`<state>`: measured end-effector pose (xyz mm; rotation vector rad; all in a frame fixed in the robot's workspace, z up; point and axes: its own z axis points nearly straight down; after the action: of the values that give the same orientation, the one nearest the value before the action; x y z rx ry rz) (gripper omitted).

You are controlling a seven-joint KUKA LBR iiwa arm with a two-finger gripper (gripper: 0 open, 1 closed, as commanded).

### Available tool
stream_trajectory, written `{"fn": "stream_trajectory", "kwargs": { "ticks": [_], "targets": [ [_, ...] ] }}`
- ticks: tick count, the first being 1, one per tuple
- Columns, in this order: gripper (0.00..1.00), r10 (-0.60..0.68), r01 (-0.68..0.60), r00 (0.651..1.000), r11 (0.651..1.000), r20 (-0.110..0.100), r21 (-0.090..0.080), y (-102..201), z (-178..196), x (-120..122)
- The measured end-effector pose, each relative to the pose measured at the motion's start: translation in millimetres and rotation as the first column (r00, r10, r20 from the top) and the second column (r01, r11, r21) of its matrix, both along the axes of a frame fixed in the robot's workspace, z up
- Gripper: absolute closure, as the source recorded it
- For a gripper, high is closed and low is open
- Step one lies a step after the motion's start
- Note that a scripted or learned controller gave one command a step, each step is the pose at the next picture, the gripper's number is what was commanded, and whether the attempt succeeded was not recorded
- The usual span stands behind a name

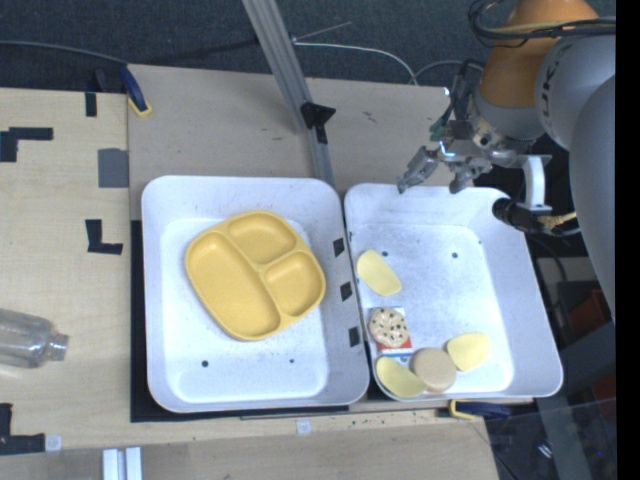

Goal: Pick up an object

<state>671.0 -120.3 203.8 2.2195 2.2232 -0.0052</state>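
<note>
Gripper [437, 173]: fingers spread open, nothing between them, poised over the far rim of the right bin [520, 298]. Candidate object: yellow slice [379, 272], lying toward the near-left of the gripper, well apart, long axis slanting down-right. Further pieces, a cookie [389, 326] among them, cluster at the bin's near edge.

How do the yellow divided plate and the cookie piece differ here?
The yellow divided plate lies in the left bin; the cookie piece lies in the right bin. The plate is far larger than the cookie. The plate is plain yellow with three compartments; the cookie is pale with dark specks and a red edge. Both lie flat, away from the gripper.
</note>
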Motion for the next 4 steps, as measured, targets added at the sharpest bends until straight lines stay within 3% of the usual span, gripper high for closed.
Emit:
{"fn": "stream_trajectory", "kwargs": {
  "ticks": [1,2,3,4],
  "targets": [
    [0.0,-0.002,0.002,1.0,1.0,-0.009,0.003,15,-113,-69],
    [0.0,0.0,0.0,1.0,1.0,0.002,0.003,11,-114,-65],
    [1.0,0.002,-0.002,1.0,1.0,0.003,0.005,12,-104,-65],
    [1.0,0.006,-0.006,1.0,1.0,0.011,0.004,72,-3,-16]
  ]
}}
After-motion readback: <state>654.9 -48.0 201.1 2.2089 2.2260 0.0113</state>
